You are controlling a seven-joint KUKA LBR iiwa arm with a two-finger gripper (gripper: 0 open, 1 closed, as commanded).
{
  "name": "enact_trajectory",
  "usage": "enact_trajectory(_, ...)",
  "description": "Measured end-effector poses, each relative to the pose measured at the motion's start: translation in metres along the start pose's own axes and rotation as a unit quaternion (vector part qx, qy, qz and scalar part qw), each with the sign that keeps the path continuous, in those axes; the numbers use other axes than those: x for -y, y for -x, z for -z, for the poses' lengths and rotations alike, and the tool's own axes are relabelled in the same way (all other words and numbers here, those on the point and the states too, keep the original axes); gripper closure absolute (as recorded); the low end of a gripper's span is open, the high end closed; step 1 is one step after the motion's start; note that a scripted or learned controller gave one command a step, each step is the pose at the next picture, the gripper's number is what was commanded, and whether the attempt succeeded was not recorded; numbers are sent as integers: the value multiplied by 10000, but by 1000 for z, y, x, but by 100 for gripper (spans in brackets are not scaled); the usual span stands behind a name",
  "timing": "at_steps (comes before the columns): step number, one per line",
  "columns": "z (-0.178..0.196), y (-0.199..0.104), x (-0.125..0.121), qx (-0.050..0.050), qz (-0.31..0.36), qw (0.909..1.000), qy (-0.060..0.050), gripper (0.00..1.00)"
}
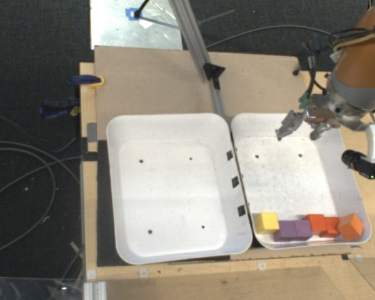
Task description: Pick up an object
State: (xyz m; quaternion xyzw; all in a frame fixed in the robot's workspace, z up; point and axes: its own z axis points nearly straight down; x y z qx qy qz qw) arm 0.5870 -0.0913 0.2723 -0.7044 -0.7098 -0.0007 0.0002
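We saw the end effector [298,125] hovering over the far end of the right bin [337,167], fingers spread and holding nothing. The 4 blocks lay along its near wall, well apart from it; we judged the yellow block [267,222], at the row's end, the easiest target, approached straight down

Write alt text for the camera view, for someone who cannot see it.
A robot arm's pincer hangs over the far end of the right bin, open, holding nothing. Along that bin's near edge sit a yellow block, a purple block and orange blocks. The left bin lies alongside.
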Motion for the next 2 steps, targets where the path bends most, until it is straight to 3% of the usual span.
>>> enact_trajectory(1,4,3,-89,8,6,10000,29,0)
enact_trajectory(2,-12,-16,-65,7,-4,10000,-5,0)
